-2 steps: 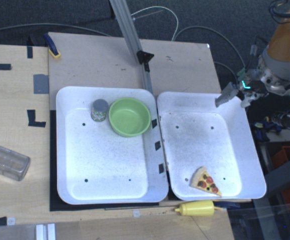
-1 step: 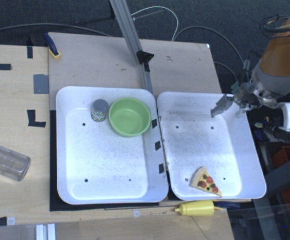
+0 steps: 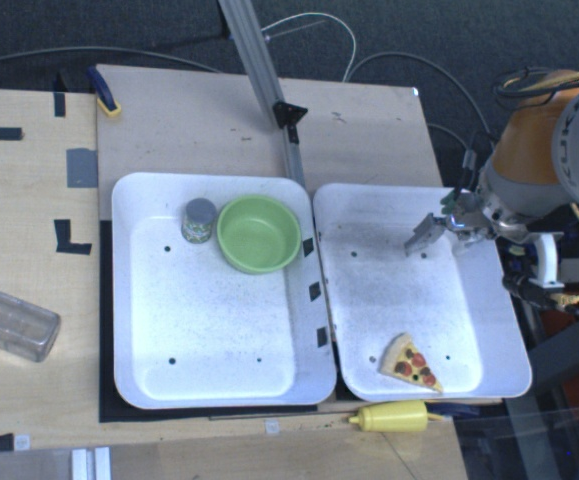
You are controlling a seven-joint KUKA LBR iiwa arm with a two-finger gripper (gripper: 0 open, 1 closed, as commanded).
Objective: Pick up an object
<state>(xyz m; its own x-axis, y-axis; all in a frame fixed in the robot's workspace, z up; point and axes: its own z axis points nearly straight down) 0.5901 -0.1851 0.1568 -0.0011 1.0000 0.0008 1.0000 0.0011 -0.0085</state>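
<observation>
In the right bin (image 3: 489, 298), a toy pizza slice (image 3: 409, 362) lies near the front edge. The left bin (image 3: 209, 368) holds a green bowl (image 3: 259, 233) at its back, with a small grey-capped jar (image 3: 198, 220) right beside the bowl's left side. My gripper (image 3: 431, 232) hangs over the back right part of the right bin, well behind the pizza slice and apart from it. Nothing shows in the gripper. The arm's orange band (image 3: 529, 153) is at the right edge.
A yellow squeeze bottle (image 3: 392, 418) lies on the bench just in front of the right bin. A clear plastic container (image 3: 7, 320) lies on the bench at far left. A grey slanted pole (image 3: 259, 58) and cables stand behind the bins.
</observation>
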